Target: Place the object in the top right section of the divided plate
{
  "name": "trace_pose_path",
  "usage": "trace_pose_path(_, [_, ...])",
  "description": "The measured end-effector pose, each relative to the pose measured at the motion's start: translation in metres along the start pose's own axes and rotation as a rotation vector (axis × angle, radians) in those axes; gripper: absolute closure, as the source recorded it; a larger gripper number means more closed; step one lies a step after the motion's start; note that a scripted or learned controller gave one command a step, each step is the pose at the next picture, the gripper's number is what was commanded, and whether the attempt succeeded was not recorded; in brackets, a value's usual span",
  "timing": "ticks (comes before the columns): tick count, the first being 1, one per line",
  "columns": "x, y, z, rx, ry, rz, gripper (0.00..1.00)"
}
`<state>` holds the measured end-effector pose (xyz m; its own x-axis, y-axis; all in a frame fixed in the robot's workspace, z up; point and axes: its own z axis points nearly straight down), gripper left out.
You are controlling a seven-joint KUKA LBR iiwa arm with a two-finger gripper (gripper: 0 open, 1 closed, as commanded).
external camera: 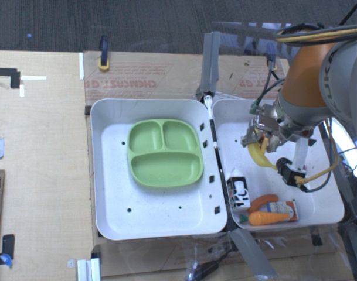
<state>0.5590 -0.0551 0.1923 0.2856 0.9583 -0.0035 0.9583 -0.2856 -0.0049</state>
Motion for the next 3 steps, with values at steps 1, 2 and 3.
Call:
trace_pose_path(1, [0.062, 0.026, -0.008, -0.001, 0.001, 0.048, 1.00])
trace_pose_path(2, [0.175, 0.051, 0.002, -0.001, 0.000, 0.113, 1.00])
trace_pose_path(3, [0.174, 0.052, 0.002, -0.001, -0.001, 0.113, 0.00])
